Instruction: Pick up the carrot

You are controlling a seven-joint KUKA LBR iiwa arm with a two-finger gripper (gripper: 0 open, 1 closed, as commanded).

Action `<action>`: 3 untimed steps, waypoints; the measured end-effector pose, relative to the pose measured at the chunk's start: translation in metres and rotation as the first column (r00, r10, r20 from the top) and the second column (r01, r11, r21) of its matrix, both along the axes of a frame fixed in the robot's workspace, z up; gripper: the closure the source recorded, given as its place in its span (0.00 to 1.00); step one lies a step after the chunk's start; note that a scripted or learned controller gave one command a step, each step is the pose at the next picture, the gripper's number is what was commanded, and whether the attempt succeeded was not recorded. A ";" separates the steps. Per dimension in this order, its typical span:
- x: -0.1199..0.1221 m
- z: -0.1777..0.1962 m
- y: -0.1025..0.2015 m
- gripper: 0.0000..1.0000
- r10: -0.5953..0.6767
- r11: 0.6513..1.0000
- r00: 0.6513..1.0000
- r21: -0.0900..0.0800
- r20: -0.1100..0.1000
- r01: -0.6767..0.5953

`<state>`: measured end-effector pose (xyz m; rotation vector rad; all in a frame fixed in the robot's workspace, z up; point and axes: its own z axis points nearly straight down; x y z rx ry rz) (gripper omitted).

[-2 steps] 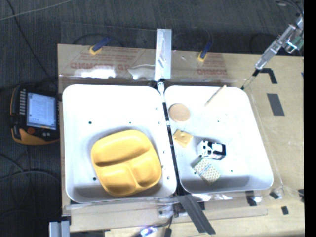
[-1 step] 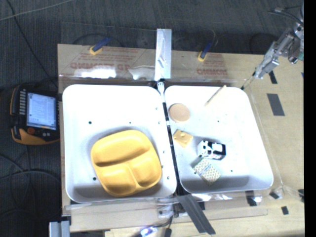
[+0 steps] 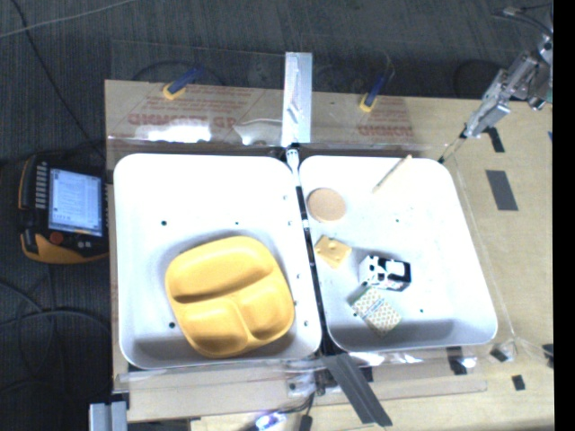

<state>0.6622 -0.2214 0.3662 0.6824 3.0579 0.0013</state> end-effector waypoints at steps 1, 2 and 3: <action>0.001 0.011 0.001 1.00 0.001 1.000 1.000 0.001 0.006 -0.001; 0.000 0.019 -0.001 1.00 0.197 0.980 0.980 -0.002 -0.004 -0.197; 0.001 0.030 0.000 1.00 0.198 0.980 0.980 -0.003 0.002 -0.198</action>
